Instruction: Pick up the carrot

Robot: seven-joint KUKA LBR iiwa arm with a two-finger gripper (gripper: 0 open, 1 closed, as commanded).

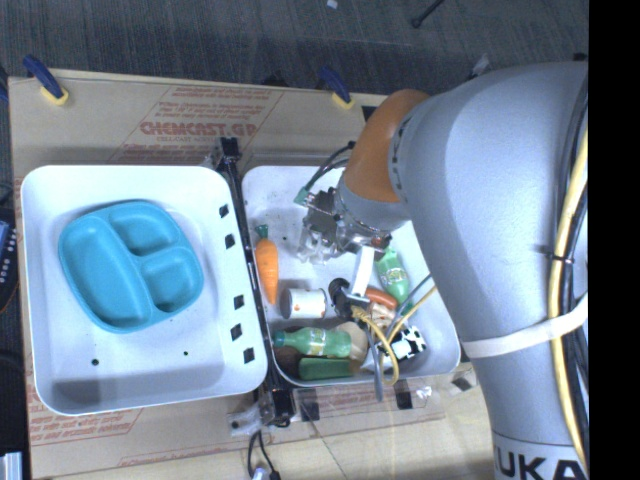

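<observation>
The orange tapered carrot (266, 269) lies against the left wall of the right-hand shallow white bin (262, 186), long axis running far to near; the metal two-finger gripper (322, 236) hangs just right of it; its opening I cannot tell.

- The blue, moulded plastic divided tray (130, 263) lies in the shallow white left bin (60, 368).
- The shallow white right bin (268, 183) sits just beside it on the cardboard-covered bench (130, 118).
- The orange tapered carrot (266, 268) lies along the right bin's left wall.
- The small white cylinder (305, 302) lies right of the carrot.
- The green plastic bottle (322, 343) lies nearer the front wall, below the cylinder.
- The gripper (322, 238) hangs over the right bin, right of the carrot.
</observation>
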